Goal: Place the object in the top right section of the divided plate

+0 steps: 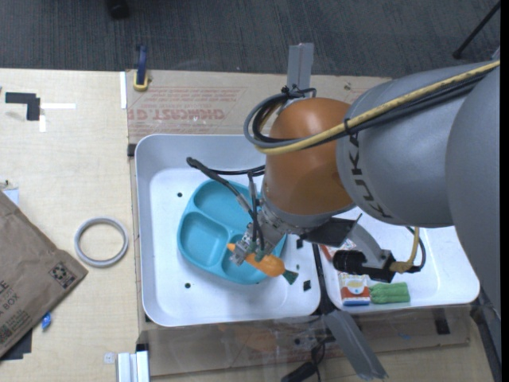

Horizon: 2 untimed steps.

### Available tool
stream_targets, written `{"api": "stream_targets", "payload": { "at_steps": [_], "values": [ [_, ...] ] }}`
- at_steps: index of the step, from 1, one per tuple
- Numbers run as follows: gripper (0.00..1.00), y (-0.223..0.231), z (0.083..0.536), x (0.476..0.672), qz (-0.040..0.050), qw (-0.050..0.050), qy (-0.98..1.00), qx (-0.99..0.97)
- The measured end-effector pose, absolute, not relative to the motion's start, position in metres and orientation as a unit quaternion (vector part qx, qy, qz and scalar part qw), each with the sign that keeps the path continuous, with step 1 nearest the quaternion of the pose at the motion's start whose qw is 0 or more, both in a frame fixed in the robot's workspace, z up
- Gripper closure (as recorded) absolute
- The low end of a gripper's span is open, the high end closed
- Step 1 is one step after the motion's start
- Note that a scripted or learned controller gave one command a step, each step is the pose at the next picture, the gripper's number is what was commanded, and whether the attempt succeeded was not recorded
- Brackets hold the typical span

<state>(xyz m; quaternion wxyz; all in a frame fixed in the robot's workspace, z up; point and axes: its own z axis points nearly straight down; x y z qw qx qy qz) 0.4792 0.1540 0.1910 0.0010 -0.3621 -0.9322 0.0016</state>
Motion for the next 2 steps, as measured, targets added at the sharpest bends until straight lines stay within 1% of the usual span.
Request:
{"api": "stream_targets", "payload": {
  "at_steps": [1,2],
  "values": [
    [1.0,0.219,0.285,0.478,0.0006,0.0,-0.959,-0.284],
    [1.0,0.201,0.369,0.48,0.0005,-0.001,-0.976,-0.217]
  ]
}}
